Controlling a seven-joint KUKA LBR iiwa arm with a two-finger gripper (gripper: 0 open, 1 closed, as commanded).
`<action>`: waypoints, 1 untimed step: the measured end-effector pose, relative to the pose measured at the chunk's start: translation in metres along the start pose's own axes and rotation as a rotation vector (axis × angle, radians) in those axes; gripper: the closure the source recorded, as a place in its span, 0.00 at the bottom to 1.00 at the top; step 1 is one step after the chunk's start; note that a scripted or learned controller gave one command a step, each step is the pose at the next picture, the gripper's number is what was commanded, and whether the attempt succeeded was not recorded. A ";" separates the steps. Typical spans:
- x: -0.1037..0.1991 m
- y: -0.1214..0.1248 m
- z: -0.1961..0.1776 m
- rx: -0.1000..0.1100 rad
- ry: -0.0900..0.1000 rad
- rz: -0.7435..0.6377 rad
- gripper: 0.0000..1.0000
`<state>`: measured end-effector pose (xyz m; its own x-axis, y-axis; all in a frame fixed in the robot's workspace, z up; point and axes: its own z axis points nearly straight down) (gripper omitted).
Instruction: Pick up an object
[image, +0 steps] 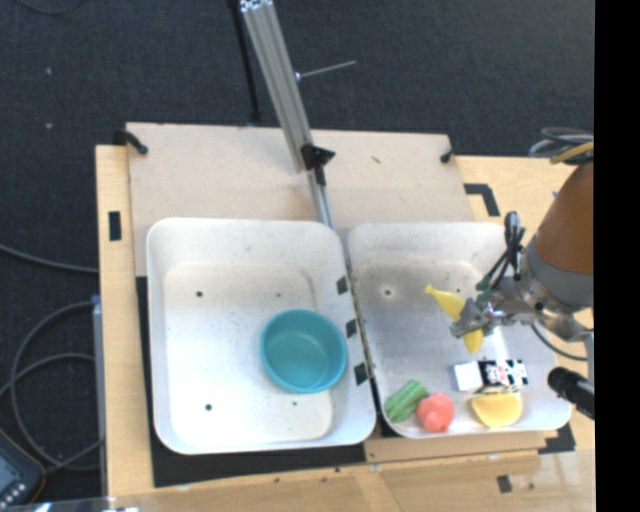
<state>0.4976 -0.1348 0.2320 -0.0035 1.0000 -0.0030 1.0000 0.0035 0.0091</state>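
The gripper (470, 322) hangs low over the right bin (400, 262), at the yellow toy (447, 299) near that bin's right edge; whether it has hold I cannot tell. The toy looks light, stiff and smooth, best pinched across its narrow middle.

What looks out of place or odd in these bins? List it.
Nothing looks spilled or broken. The blue bowl sits upright, alone in the left bin. The green, red and yellow toys crowd the right bin's near edge.
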 end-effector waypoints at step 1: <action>-0.001 0.003 -0.054 0.001 0.000 0.000 1.00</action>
<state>0.4997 -0.1360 0.2859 -0.0039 1.0000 -0.0026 1.0000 0.0039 0.0083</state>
